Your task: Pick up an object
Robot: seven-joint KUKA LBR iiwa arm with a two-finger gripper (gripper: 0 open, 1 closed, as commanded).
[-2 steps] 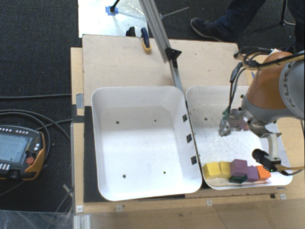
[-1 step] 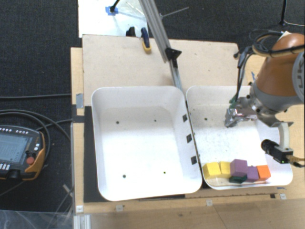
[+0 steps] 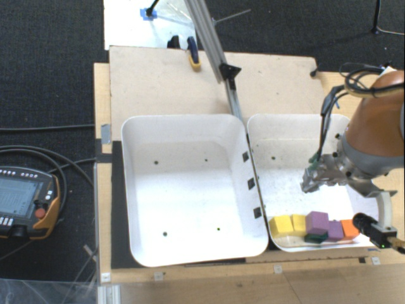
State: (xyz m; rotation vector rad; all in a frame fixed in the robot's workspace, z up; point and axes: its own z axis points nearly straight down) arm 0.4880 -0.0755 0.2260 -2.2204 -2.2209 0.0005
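Two white bins side by side on the bench (image 3: 164,84). The left bin (image 3: 190,189) shows bare floor with a few small dark dots. The right bin (image 3: 285,151) holds all the objects.

Object count, right bin, all bunched along the rim at 6 o'clock:
- yellow blocks (image 3: 288,225): 2, touching each other, at the 9 o'clock end of the row
- purple blocks (image 3: 323,223): 2, touching, just at 3 o'clock of the yellow pair
- green block (image 3: 315,237): 1, dark, low against the rim, at 6 o'clock of the purple pair
- orange block (image 3: 350,228): 1, at the 3 o'clock end, touching a purple block

Total 6 blocks, in one tight cluster.

The arm (image 3: 380,128) enters from 3 o'clock, orange band visible above the wrist. The gripper (image 3: 314,181) hangs over the right bin, at about 12 o'clock of the purple blocks and apart from the cluster. Nothing is seen between its fingers. Whether the fingers are spread or closed: cannot tell, detail too small and blurred.

Elsewhere: a teach pendant (image 3: 25,201) lies on the dark floor at 9 o'clock of the bench, cable looping from it. One metal pole (image 3: 212,33) slants in from 12 o'clock down to the seam between the bins. A small blue-and-yellow clamp (image 3: 193,52) sits at the bench's 12 o'clock edge.
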